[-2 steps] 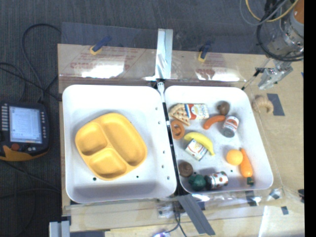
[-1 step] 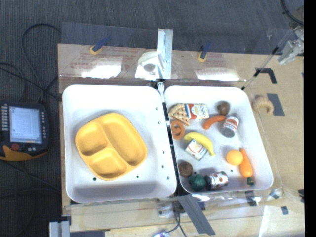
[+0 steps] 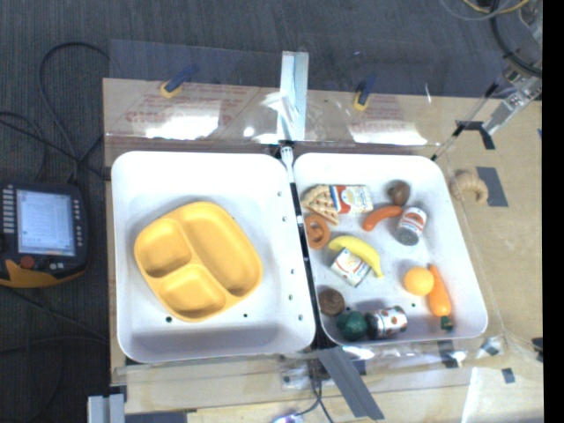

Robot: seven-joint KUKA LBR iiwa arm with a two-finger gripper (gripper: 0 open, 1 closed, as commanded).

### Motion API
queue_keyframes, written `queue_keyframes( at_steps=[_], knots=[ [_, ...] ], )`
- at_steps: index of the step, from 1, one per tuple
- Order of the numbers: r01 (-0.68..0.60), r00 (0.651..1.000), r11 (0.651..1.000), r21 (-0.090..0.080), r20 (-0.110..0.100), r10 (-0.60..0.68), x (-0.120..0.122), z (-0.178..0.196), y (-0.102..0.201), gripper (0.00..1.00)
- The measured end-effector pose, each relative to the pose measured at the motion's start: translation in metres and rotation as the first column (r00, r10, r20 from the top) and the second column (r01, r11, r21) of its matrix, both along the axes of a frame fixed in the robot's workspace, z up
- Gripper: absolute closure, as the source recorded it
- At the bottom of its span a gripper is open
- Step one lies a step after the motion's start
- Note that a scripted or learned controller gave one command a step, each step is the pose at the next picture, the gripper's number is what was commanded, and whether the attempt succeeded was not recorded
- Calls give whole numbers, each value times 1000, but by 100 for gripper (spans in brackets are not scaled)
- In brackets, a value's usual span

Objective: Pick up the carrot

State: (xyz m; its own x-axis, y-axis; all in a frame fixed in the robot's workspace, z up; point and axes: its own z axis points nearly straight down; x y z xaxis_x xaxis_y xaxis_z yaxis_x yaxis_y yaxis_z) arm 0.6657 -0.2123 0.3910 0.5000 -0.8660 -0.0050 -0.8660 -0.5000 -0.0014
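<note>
Gripper state: cannot tell from this view.

Carrot (image 3: 438, 293): in right bin (image 3: 374, 163), lying flat along the bin's right wall, nr the front-right corner. Orange body, dark green end toward the front rim. Long axis runs approx back-to-front, slightly slanted.

Neighbours, working out from the carrot:
- Orange fruit (image 3: 418, 281) just left of the carrot's upper end, touching or v. close; can't tell which.
- Lying can (image 3: 387, 322) at the front rim, left of the carrot tip and apart from it.
- Dark green round item (image 3: 352, 326) beside that can, w/ a brown donut (image 3: 331, 300) just behind it.
- Banana (image 3: 359, 250) mid-bin, curved over a small carton (image 3: 350, 268).
- Second can (image 3: 411, 225) further back, nr the right wall; sausage (image 3: 382, 217) just left of it; brown lump (image 3: 399, 190) behind both.
- Back-left area: waffle (image 3: 318, 203), printed box (image 3: 353, 198), ring-shaped pastry (image 3: 317, 232).

Left bin (image 3: 176, 164): holds a yellow divided tray (image 3: 197, 259), set at a slant.

Worktop (image 3: 515, 263): a croissant-like piece (image 3: 468, 185) sits outside the right bin, off its back-right corner.
</note>
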Motion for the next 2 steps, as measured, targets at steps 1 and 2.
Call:
queue_keyframes(
  at_steps=[1,2],
  knots=[
    [4,1000,1000,2,-9,-4,-84,-99,0,100],
    [-57,998,998,-5,11,57,-54,43,0,100]
  ],
)
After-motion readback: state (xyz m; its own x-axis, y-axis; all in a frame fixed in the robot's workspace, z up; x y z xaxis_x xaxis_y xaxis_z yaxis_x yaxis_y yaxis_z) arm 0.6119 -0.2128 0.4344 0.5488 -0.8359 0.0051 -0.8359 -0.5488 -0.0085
